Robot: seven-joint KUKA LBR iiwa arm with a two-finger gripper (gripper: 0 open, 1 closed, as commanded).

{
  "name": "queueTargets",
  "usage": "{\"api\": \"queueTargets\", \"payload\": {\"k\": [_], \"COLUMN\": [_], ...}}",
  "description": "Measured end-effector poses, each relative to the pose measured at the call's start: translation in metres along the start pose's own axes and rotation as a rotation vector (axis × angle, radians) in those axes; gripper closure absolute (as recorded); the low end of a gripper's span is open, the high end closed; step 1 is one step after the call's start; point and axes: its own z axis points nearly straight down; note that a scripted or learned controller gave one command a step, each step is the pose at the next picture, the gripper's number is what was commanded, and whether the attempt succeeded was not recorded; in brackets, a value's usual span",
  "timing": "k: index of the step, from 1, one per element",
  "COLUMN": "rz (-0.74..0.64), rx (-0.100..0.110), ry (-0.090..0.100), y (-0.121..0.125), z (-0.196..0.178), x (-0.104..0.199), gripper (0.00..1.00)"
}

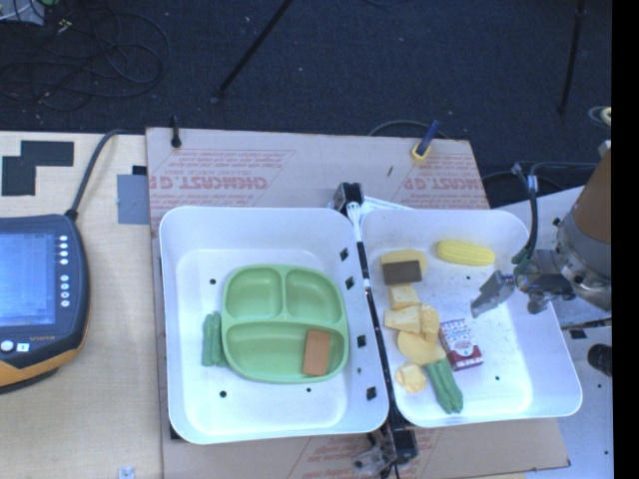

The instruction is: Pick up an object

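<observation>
Lowest in the right bin (559,387), we see a green pod-shaped piece (445,384) lying at a slant, its upper end touching a small red-and-white carton (460,344). Left of the carton sits a cluster of yellow cheese-like pieces (412,330), and above them a brown block (401,269). A yellow corn cob (465,254) lies near the bin's upper edge. We find the gripper (511,292) over the right middle of this bin, just right of the carton; whether its fingers are apart or together we cannot tell. In the left bin (190,387) a green divided tray (285,322) carries an orange-brown block (317,352), with a green piece (211,338) touching the tray's left rim. A teach pendant (38,292) rests on the counter (110,407) at far left.
</observation>
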Motion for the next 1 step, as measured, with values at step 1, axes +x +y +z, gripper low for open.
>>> {"api": "queueTargets", "payload": {"k": [1], "rz": [0.001], "rx": [0.008], "ry": [0.004], "y": [-0.0219], "z": [0.1173], "x": [0.0394], "gripper": [0.0]}}
